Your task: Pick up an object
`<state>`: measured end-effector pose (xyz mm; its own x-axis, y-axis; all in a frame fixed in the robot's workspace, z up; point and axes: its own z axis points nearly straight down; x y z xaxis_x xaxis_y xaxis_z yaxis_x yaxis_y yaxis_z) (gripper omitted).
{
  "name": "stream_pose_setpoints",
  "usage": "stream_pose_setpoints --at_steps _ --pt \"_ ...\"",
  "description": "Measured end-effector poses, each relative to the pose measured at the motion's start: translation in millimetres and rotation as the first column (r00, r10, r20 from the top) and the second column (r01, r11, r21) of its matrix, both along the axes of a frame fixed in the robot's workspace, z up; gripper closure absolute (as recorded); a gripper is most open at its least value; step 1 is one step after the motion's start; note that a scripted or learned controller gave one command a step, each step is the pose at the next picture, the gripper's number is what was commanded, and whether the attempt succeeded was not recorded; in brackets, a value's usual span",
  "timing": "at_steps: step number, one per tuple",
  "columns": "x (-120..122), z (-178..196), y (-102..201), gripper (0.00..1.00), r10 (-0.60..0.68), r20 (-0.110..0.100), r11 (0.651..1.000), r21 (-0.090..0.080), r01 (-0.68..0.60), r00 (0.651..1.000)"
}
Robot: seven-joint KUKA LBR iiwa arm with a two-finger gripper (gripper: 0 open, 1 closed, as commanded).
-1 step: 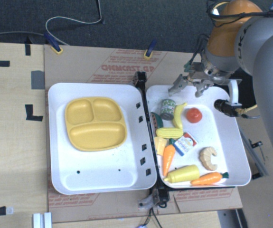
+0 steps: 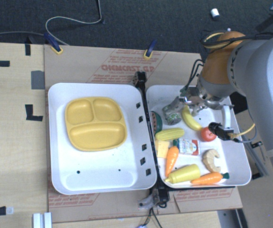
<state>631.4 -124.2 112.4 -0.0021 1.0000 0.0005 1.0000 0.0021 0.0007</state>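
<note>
Hanging over the upper middle of the right bin, the gripper had the banana just below-right, long axis running down-right; its claw state I could not tell

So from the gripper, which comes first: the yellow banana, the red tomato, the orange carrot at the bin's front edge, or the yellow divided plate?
Measured from the gripper:
1. Yellow banana, just below it.
2. Red tomato, toward the right bin's middle.
3. Orange carrot, at that bin's front edge.
4. Yellow divided plate, in the left bin.
</note>
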Motion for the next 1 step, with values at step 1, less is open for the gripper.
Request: stream_pose_setpoints --at_steps 1 --pt "-18.4 -26.9 10.4 0.0 -0.003 0.001 1.0 -0.004 0.003 1.0"
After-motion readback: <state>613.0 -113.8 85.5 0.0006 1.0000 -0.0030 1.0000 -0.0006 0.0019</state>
